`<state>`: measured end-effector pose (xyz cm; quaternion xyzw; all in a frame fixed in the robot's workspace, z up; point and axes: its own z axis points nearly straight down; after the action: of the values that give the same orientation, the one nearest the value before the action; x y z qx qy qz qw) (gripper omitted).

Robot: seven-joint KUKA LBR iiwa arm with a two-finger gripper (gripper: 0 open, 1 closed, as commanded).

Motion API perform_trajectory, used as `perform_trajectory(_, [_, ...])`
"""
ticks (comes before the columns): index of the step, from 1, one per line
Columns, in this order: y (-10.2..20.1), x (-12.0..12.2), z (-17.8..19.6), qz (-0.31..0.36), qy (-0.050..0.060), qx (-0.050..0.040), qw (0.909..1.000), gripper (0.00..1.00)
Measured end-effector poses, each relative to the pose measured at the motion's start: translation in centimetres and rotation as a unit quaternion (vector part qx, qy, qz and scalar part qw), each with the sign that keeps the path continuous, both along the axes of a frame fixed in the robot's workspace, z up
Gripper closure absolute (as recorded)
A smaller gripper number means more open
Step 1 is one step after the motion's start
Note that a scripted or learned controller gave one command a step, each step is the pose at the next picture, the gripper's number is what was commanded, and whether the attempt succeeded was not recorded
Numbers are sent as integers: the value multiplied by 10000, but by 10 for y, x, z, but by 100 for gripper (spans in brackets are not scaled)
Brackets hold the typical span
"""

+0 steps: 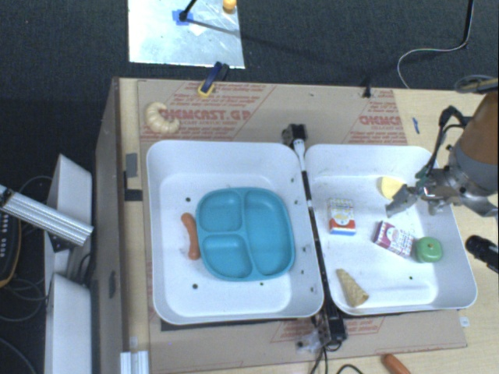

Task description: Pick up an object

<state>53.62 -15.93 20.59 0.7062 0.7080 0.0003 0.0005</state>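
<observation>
Claw point(407, 199) at right of frame, over right bin point(448, 287), spread, holding nothing. Nearest: yellow piece point(390, 186) just upper left, maroon carton point(394, 238) below. Risk: it closes betw. them, nudges both.

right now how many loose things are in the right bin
5. A yellow piece by the pincer, a small carton near the left wall, a dark red packet, a green round thing, and a cone at the front.
</observation>
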Motion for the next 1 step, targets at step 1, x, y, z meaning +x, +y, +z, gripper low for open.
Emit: perform_trajectory(1, [-23, 19, -110, -7, 15, 3, 10000, 0])
